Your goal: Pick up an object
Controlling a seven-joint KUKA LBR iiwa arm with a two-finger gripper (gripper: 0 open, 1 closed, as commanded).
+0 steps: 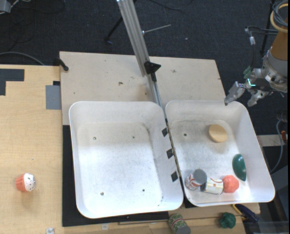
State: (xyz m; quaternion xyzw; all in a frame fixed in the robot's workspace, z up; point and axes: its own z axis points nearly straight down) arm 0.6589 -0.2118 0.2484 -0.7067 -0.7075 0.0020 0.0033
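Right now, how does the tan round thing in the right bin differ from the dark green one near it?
The tan disc is pale beige and round; the dark green object is deep green and a narrow oval. The disc sits near the right bin's middle, the green object against its right wall. Both lie loose, apart from the gripper.

light: even, bright | shadows: soft, faint | focus: slightly soft, grainy
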